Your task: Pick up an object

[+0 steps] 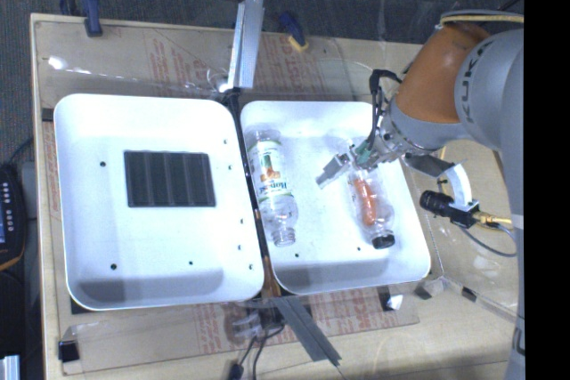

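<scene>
The right bin (pixel 405 267) is crowded: a clear bottle (pixel 270 184) lies along its left wall and an orange-filled bottle (pixel 370 206) lies toward its right wall, leaving an open strip of white floor between them. The left bin (pixel 80 138) offers wide bare floor around a dark ribbed panel (pixel 169 179).

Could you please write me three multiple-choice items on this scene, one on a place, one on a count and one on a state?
1. Where does the dark ribbed panel lie?
A. In the left bin
B. In the right bin
C. On the bench outside the bins

2. How many bottles lie in the right bin?
A. One
B. Two
C. Four

3. How does the clear bottle rest?
A. Upright
B. On its side
C. Lifted in the air

Answers: 1 A, the panel sits in the middle of the left bin. 2 B, the clear bottle and the orange-filled bottle. 3 B, it lies lengthwise on the bin floor by the left wall.
</scene>
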Available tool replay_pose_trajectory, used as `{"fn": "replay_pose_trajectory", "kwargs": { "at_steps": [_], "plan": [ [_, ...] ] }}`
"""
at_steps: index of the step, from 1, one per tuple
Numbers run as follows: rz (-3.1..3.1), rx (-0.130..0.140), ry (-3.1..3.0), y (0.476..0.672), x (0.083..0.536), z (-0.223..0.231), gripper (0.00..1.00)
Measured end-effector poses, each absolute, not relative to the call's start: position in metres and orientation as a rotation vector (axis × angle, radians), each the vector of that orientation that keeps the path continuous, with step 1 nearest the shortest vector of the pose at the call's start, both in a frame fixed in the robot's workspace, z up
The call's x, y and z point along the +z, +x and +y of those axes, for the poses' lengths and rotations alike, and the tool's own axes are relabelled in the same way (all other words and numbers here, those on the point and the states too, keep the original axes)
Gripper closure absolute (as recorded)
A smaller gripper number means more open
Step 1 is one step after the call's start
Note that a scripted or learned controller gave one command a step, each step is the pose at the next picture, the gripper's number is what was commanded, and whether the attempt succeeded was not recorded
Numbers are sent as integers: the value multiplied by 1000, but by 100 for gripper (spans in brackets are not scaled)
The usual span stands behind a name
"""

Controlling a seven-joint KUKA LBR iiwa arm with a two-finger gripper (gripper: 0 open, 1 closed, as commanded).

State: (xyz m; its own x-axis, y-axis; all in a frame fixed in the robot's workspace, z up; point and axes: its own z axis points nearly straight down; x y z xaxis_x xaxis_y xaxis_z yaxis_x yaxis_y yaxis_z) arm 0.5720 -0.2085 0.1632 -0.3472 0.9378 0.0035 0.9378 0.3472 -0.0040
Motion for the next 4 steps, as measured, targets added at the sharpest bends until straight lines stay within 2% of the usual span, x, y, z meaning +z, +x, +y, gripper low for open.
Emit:
{"fn": "replay_pose_trajectory", "kwargs": {
  "at_steps": [1,2,3,4],
  "plan": [
    [-2598,1,-1766,595,143,-210,0],
    [-2617,2,-1730,580,138,-208,0],
    [-2616,2,-1731,580,138,-208,0],
    [-2609,14,-1782,539,100,-188,0]
  ]
}}
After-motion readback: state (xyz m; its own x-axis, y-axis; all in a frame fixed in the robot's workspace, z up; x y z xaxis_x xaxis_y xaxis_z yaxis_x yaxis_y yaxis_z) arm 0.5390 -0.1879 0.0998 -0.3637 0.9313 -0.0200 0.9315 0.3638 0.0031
